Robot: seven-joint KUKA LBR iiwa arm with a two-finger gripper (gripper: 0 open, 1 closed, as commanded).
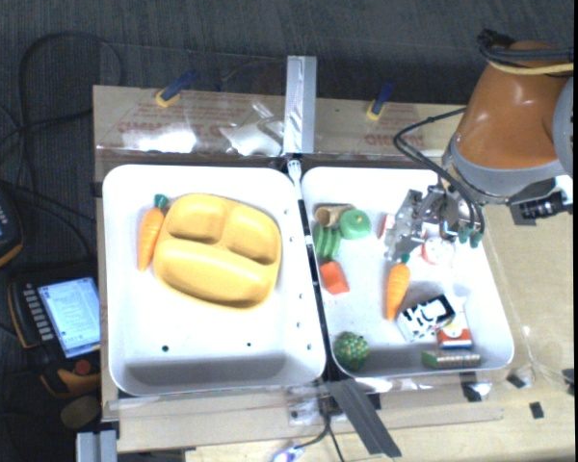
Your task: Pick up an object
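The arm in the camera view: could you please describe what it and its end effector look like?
The arm is bulky and rounded, with a broad orange band above a grey wrist section. A thin black cable loops along its left side. The end effector is a compact grey metal assembly with slim fingers and small green and red details near its mount.
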